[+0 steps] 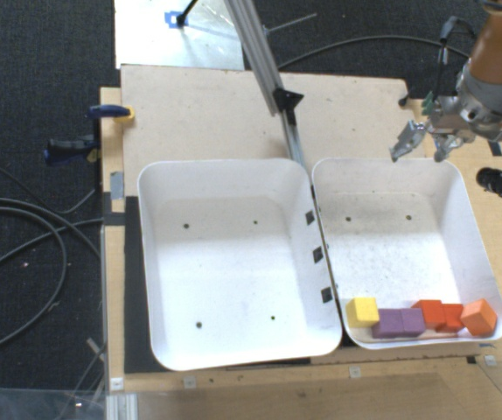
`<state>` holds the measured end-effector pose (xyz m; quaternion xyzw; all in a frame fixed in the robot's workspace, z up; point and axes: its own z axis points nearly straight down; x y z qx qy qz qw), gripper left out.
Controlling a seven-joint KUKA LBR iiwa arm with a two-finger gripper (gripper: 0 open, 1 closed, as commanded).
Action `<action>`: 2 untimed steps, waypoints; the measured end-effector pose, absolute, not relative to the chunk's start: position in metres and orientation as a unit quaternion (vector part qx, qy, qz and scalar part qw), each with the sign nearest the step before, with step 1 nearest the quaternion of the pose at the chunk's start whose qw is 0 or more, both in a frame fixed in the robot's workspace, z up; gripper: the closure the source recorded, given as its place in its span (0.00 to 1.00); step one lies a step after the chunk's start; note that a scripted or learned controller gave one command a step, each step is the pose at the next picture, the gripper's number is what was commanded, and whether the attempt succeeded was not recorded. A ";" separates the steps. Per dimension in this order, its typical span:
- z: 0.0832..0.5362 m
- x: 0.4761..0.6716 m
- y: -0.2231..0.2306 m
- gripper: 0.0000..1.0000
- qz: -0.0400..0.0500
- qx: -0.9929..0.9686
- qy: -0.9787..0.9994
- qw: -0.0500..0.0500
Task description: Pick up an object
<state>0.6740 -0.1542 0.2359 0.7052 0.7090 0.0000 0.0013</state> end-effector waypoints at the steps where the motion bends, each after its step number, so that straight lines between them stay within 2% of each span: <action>1: 0.248 0.643 -0.159 0.00 0.000 0.707 0.707 0.001; 2: 0.099 0.590 -0.133 0.00 -0.002 0.707 0.707 -0.003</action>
